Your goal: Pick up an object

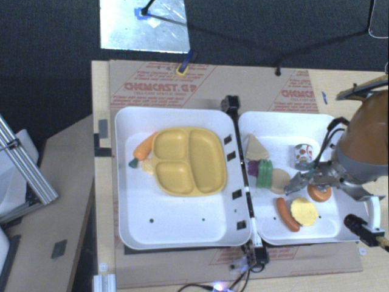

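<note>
Nothing is seen lifted yet; the pincer (296, 184) is poised low in the right bin (285, 121), its state untold

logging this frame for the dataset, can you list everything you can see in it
bins: 2, white, side by side on the bench
divided plate: 1, yellow, middle of left bin
carrot: 1, orange, left bin, against the plate's left edge
wedge: 1, tan, right bin, upper left
ridged piece: 1, green, right bin, below the wedge
small can: 1, white and red, right bin, upper middle
sausage: 1, orange-red, right bin, lower part
round piece: 1, yellow, beside the sausage
round piece: 1, orange, under the gripper
gripper: 1, grey, low over right bin
</note>
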{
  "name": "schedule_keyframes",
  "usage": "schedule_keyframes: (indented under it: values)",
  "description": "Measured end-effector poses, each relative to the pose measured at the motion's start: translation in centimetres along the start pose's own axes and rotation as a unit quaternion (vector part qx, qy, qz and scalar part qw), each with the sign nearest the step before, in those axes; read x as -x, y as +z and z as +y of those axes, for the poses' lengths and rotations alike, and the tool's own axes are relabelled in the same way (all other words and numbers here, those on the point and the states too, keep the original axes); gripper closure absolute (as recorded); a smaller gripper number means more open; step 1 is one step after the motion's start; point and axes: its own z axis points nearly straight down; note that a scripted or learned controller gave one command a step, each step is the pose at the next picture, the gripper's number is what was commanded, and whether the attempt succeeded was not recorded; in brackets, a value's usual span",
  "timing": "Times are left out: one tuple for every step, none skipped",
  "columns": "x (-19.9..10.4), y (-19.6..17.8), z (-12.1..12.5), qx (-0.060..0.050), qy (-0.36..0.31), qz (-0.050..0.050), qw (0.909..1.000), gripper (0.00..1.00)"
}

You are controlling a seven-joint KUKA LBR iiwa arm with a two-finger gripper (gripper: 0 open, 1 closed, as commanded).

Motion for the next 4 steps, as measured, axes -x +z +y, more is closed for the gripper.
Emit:
schedule_keyframes:
  values:
    - [0.1, 4.3, 0.5, 0.000, 0.000, 0.000, 1.0000, 0.00]
    - [0.0, 7.1, 0.8, 0.005, 0.000, 0.000, 1.0000, 0.00]
    - [0.5, 5.9, 1.1, 0.013, 0.002, -0.008, 0.9999, 1.00]
    - [0.8, -0.3, 0.7, 0.005, -0.001, -0.002, 1.0000, 1.00]
